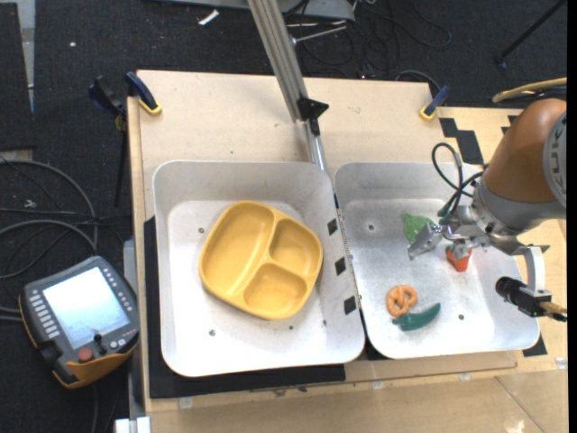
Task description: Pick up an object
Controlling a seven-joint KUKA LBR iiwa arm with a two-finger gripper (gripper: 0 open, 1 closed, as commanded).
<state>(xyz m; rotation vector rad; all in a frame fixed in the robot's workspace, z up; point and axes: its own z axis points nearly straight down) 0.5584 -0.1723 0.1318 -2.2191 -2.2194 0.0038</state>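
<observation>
Single fixed camera, mounted above the desk (225,115), looking down at a slant. Both bins fall mid-frame; dark floor fills the top and left. Mounting height appears moderate, though this is uncertain.

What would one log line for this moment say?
hand: low in right bin, beside green piece | pretzel, pepper: near front | yellow plate: left bin

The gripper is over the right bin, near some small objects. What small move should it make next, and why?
Probably a short move straight down. The gripper hangs in the right bin, at the edge of the green object, with an orange-red object just beside it. I cannot see anything held between its fingers. The pretzel and dark green pepper lie farther off, toward the front.
</observation>
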